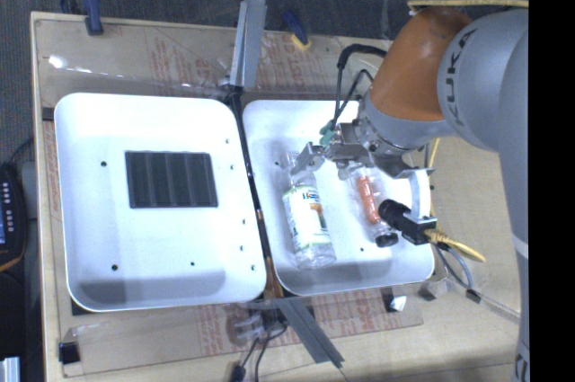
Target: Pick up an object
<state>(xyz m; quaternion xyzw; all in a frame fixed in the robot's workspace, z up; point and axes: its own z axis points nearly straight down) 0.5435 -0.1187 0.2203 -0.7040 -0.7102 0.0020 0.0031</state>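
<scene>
Camera view: gripper (305,157) over right bin (269,191) far edge, grip state unclear; approach step; next drop onto bottle (307,223).

arm (476,57) cut off at right edge, pincer (310,157) state unclear

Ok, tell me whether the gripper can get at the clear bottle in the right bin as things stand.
Probably yes. The gripper hangs just above the top end of the clear bottle, which lies flat in the right bin with nothing on it; the orange tube lies apart.

White bins (153,111); clear bottle (308,223) – white-yellow label; orange tube (367,199).
</scene>
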